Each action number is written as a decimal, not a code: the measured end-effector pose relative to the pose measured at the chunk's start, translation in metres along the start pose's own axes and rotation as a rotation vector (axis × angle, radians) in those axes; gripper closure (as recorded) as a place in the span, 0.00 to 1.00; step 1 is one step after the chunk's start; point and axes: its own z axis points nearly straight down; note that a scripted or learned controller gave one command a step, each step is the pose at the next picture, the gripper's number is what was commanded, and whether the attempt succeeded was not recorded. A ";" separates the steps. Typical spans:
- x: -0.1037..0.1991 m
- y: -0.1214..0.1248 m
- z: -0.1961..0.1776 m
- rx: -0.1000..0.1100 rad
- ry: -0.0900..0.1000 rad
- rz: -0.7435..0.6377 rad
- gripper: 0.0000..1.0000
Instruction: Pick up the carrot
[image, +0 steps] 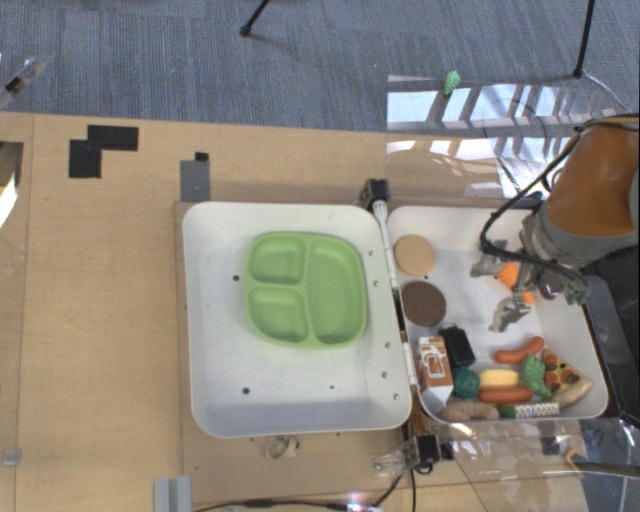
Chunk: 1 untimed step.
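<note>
The carrot (511, 274) shows as a small orange piece over the upper right part of the right bin (470, 240). It sits between the grey fingers of my gripper (508, 292), which is shut on it. The fingers point toward the left of the view, and the wrist and orange band (600, 180) rise behind them at the right edge. Part of the carrot is hidden by the fingers and the black cable.
The right bin also holds a tan disc (414, 254), a brown disc (423, 302), a black block (458, 346), a small box (433, 362) and several toy foods along its near edge. A green divided plate (305, 288) lies in the left bin (215, 330).
</note>
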 end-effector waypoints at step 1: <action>-0.001 -0.010 0.020 0.002 -0.017 0.198 0.00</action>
